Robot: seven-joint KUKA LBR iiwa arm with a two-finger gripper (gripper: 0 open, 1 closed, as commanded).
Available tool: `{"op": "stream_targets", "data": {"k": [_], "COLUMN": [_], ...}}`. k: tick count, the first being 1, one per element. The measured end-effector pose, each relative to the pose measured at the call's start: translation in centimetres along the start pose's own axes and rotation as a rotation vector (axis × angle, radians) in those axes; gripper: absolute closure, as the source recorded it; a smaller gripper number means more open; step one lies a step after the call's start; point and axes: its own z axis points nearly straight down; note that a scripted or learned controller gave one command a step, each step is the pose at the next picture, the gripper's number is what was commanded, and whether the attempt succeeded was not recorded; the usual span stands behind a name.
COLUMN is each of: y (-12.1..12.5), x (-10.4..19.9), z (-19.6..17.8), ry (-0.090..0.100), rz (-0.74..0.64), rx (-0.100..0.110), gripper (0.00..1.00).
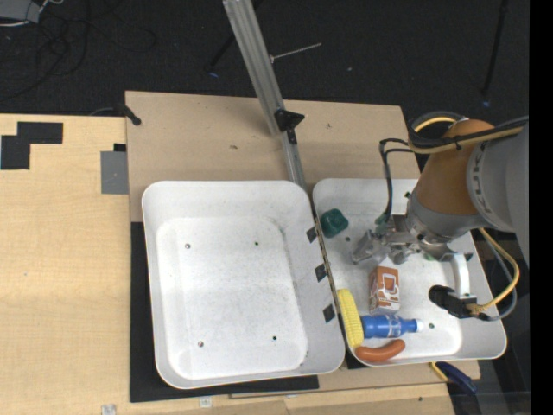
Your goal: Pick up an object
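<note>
Right white plastic bin: grey-metal gripper, open or closed can't be told from this angle, hangs just above a flat orange-and-white printed packet, prob. light, crinkly and slippery, best pinched across its narrow width, approx. mid-length.

One counter carries two white bins, a left bin and a right bin. Five loose things lie in the right one (no two alike): one green lump, one orange packet, one yellow bar, one blue bottle and one red-orange sausage shape.
</note>
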Motion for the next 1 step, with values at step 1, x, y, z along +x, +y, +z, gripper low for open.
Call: {"op": "stream_targets", "data": {"k": [1], "y": [-0.05], "x": [-0.12], "z": [-1.0], "ry": [0.001], "rz": [0.006], "rx": [0.001], "gripper": [1.0]}}
